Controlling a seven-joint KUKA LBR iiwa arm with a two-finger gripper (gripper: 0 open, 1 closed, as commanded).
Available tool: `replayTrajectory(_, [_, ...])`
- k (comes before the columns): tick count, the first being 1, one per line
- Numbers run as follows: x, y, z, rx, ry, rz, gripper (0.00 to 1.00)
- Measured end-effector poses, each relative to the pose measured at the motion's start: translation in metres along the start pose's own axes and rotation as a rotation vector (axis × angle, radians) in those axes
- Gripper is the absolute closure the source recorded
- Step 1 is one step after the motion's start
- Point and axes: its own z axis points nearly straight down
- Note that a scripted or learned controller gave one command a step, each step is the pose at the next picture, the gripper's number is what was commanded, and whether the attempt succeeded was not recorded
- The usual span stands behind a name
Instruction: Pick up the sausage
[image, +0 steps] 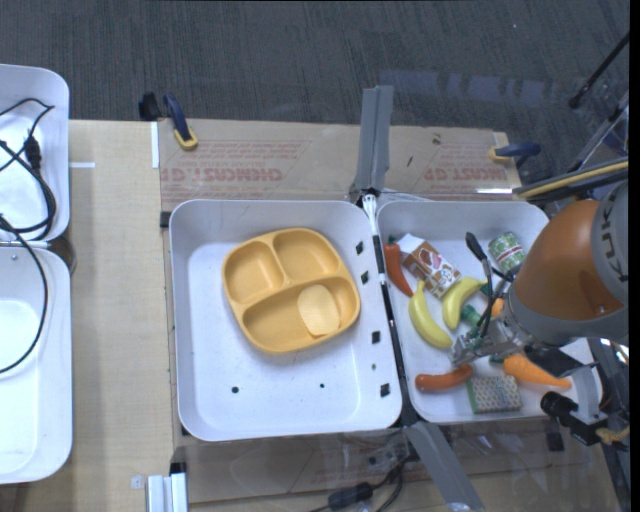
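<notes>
Camera view: gripper (476, 347) hung over sausage (443, 380) in right bin (420, 405), lined up for grasp; jaw state indiscernible

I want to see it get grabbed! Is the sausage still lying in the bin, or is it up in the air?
Lying in the bin. The sausage rests flat on the right bin's floor, just below the end effector.

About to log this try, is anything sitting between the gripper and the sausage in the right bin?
Nothing visible does. The gripper hangs just above the sausage, which lies bare near the right bin's front edge. The bananas lie beside it, farther back.
</notes>
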Motion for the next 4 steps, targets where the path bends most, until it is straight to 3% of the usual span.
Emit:
replayTrajectory(1, [0.0, 0.0, 0.0, 0.0, 0.0, 0.001, 0.0])
replayTrajectory(2, [-0.001, 0.0, -0.009, 0.001, 0.0, 0.002, 1.0])
replayTrajectory(3, [-0.001, 0.0, -0.009, 0.001, 0.0, 0.003, 0.0])
replayTrajectory(4, [-0.002, 0.0, -0.017, 0.001, -0.001, 0.004, 1.0])
